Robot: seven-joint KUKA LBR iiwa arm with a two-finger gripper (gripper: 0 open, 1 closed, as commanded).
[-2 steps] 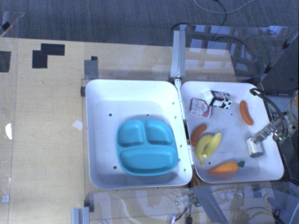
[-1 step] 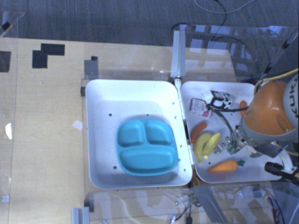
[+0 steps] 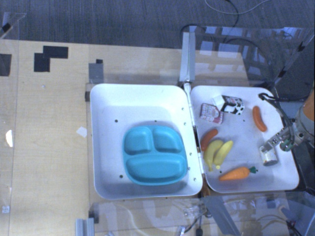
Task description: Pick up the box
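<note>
A small pink and white box [image 3: 211,113] lies in the right bin [image 3: 246,93], near its upper left part, beside a black and white carton [image 3: 232,104]. My gripper [image 3: 269,153] hangs low over the right side of the same bin, well to the right of the box and below it in the view. Nothing shows between its metal fingertips.
The right bin also holds two sausages [image 3: 259,118] [image 3: 208,137], bananas [image 3: 218,153] and a carrot [image 3: 237,173]. A blue divided plate [image 3: 154,154] lies in the left bin [image 3: 113,102]. A black cable [image 3: 273,102] crosses the right bin's upper right corner.
</note>
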